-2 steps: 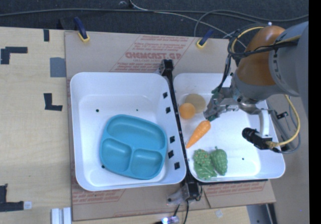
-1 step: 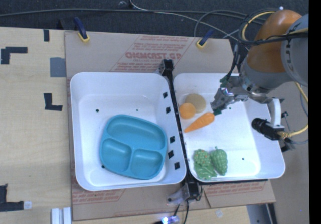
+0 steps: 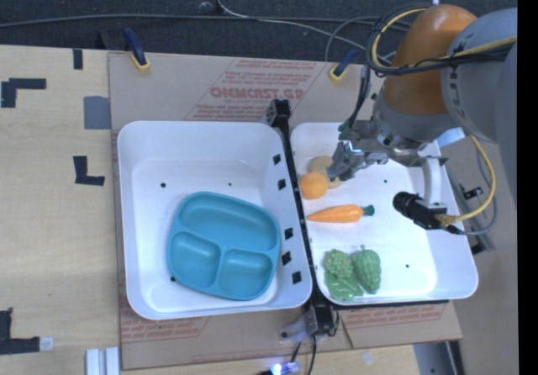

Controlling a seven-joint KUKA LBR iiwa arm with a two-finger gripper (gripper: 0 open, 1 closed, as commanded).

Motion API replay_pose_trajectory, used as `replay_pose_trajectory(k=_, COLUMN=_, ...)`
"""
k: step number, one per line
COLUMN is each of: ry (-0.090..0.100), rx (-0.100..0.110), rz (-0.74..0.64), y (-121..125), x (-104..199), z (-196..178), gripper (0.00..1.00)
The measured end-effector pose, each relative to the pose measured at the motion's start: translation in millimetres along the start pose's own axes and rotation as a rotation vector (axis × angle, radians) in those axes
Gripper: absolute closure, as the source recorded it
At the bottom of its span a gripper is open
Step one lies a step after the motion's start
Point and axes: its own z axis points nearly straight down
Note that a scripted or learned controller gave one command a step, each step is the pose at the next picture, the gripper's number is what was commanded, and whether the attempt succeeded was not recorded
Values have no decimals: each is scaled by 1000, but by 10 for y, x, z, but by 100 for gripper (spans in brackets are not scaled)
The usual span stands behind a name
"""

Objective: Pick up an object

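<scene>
Gripper (image 3: 343,165): low in right bin (image 3: 420,277), finger state impossible to tell.
Nearest objects: orange ball (image 3: 313,186) at seven o'clock; toy carrot (image 3: 336,214) at six.
Progress: nothing visibly lifted; grasp pending.

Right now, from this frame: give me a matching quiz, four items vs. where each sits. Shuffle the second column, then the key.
Items:
1. blue tray
2. carrot
3. green vegetables
4. claw

Places:
A. right bin, near front edge
B. left bin
C. above the round orange fruit, right bin's back left
D. right bin, middle, lying crosswise

Pairs: 1-B, 2-D, 3-A, 4-C
</scene>
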Motion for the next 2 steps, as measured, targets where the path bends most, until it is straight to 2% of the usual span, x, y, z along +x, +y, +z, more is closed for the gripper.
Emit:
replay_pose_trajectory(k=1, ry=0, rx=3, rz=0, y=103, x=532, z=102, gripper=100)
replay_pose_trajectory(k=2, ry=0, rx=1, rz=-1, y=153, x=1165, z=16, gripper=100)
